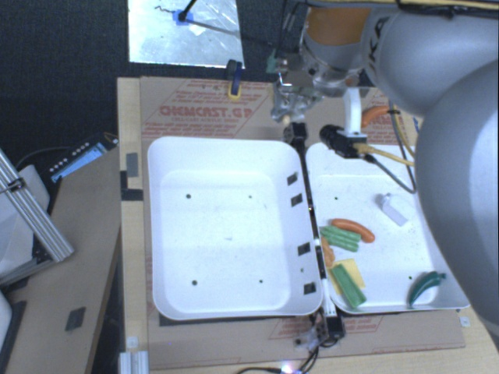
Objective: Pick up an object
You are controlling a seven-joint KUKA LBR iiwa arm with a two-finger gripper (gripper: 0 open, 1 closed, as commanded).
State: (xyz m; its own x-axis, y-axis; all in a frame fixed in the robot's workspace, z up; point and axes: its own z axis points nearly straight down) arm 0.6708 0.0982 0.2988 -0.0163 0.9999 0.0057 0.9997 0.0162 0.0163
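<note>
The right bin (398, 179) holds several small items. An orange sausage-shaped piece (355, 227) lies on a green pod (340, 238) near the bin's left side. A yellow block (351, 271) with a green stick (346, 284) across it sits at the near left. A dark green pepper (425, 286) lies at the near right corner, and a small white-grey piece (392, 209) lies mid-bin. My gripper (287, 114) hangs above the far end of the divide between the two bins, well away from all these items.
The left bin (226, 224) sits beside the right one, with black clips (296, 201) along the shared rim. The grey arm (444, 92) covers the right bin's far right. A yellow-blue clamp (234, 80) stands on the cardboard behind the bins. An orange item (376, 115) shows behind the arm.
</note>
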